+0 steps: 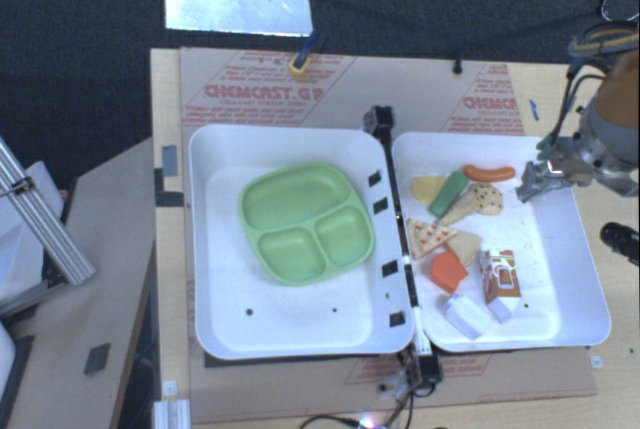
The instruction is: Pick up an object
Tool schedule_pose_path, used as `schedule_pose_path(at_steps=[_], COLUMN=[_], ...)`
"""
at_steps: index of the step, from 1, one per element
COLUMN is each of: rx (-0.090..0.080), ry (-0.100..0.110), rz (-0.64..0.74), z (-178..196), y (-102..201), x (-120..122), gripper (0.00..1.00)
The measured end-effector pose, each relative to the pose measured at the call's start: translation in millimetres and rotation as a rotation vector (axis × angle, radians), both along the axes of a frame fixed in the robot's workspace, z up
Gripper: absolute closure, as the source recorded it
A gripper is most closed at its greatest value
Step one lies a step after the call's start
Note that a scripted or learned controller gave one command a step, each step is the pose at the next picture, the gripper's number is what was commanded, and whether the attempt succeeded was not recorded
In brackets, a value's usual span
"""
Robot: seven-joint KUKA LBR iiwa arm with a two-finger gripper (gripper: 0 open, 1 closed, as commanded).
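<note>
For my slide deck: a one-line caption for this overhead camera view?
Gripper poised over the right bin of toy food; green tray in the left bin.

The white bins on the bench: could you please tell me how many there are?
2. The left bin holds a green tray; the right bin holds the small food items. None seem hidden.

Toy foods (467, 237) scattered in right bin (580, 247)

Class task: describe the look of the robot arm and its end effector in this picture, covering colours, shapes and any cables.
The arm is rounded and grey, with an orange band above the wrist and thin cables looping beside it. Its end effector is a small pale grey metal piece with short prongs at the tip.
</note>
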State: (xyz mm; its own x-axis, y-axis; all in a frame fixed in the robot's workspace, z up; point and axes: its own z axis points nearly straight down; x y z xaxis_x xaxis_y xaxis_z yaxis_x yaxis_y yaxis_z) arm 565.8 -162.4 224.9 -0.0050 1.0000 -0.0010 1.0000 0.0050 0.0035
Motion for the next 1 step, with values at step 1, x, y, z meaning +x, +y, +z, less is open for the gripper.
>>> schedule_pose_path(at_steps=[1], rx=[0.002], ry=[0.000], rz=[0.004], z=[10.4], y=[47.6], x=[22.2], gripper=[1.00])
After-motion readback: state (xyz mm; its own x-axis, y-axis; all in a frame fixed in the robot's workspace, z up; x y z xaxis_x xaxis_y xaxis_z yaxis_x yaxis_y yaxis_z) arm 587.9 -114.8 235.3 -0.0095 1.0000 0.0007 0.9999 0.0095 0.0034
